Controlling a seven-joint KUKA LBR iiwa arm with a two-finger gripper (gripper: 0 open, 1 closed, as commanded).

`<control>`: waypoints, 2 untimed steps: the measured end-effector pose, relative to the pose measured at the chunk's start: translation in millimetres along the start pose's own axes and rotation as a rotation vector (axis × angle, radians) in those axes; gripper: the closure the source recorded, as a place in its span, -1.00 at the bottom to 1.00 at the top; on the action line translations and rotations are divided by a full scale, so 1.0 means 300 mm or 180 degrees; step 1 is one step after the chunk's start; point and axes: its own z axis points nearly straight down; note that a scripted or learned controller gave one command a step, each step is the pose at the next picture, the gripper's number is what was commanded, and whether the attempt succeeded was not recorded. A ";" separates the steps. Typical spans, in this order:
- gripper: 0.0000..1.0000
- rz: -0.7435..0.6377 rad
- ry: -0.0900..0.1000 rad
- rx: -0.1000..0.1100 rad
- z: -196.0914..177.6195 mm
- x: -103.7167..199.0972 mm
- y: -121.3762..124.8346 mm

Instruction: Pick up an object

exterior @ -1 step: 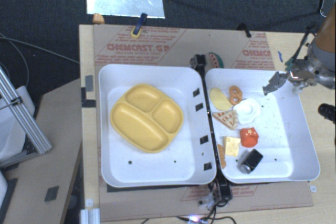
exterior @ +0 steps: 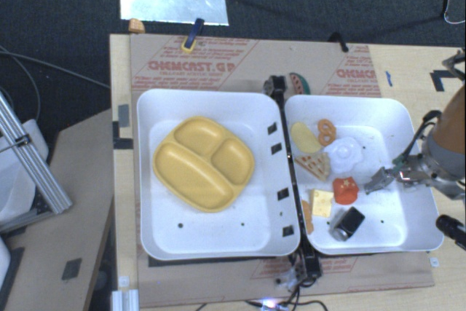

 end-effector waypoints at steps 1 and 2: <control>-1.00 -0.0043 0.0002 -0.0029 0.155 0.287 -0.065; 1.00 -0.0026 -0.0009 -0.0050 0.111 0.270 -0.058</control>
